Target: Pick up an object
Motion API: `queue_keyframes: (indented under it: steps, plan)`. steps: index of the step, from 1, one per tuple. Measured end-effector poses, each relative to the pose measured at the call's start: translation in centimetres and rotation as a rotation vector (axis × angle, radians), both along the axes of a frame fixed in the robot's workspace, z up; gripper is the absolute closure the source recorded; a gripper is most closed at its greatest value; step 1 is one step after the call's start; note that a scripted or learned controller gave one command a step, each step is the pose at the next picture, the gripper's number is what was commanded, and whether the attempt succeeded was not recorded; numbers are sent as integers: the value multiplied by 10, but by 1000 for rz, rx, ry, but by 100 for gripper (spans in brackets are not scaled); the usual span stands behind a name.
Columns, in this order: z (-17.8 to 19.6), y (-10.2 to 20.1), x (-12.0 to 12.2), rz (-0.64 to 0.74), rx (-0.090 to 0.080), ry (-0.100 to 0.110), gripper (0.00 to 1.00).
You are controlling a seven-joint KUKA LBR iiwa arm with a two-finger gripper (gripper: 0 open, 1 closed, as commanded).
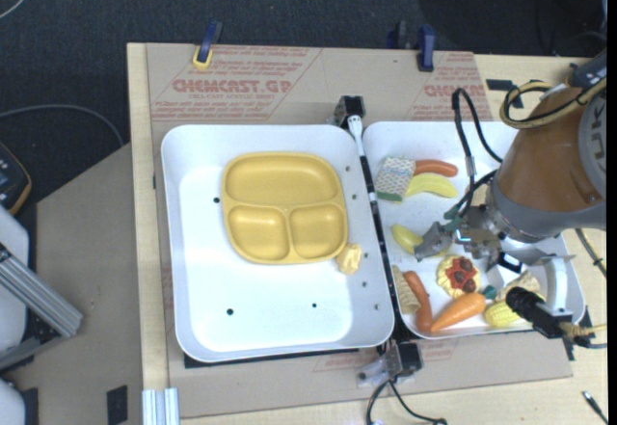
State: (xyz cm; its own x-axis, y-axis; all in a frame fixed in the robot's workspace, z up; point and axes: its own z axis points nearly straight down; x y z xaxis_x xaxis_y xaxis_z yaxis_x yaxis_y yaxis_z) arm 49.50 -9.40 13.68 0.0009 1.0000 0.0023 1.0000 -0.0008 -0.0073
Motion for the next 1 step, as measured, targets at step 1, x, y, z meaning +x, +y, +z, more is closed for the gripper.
queue_keyframes:
  steps: [1]
  plan:
    - [-50, 0, 2, 1, -4, -13, 0]
